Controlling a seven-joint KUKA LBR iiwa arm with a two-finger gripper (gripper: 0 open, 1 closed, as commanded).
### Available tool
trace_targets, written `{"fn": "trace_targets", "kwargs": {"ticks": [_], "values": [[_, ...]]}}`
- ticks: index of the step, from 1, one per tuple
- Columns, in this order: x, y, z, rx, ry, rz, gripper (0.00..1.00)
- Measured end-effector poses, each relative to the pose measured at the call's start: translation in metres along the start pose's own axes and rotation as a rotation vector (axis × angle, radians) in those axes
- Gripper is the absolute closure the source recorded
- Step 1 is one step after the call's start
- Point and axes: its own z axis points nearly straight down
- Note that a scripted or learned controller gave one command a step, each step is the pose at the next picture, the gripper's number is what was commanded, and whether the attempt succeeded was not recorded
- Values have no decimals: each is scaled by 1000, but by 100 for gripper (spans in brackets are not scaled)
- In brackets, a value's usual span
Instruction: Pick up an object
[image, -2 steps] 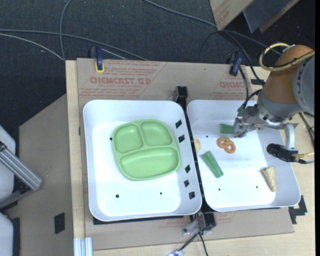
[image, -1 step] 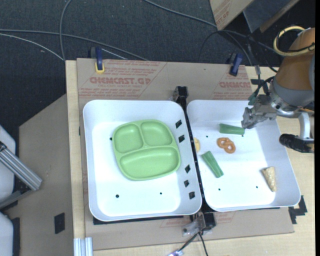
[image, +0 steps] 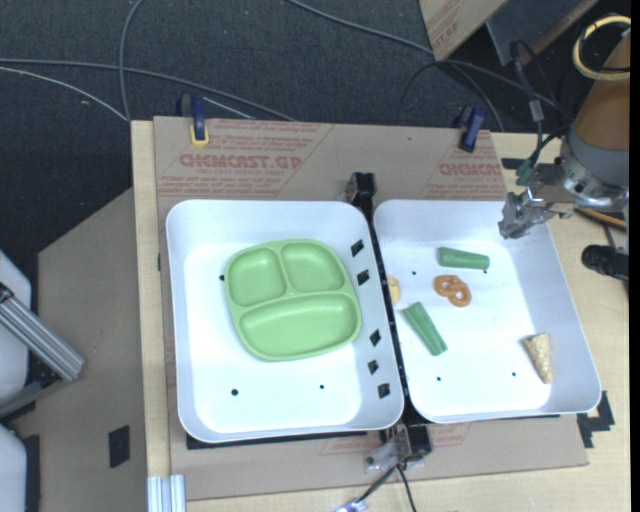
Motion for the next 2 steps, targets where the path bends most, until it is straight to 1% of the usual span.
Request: {"fn": "trace_targets", "kwargs": {"ticks": [1,2], "values": [[50,-19,10,11,5,-3,100],[101,-42,18,12,5,-3,100]]}}
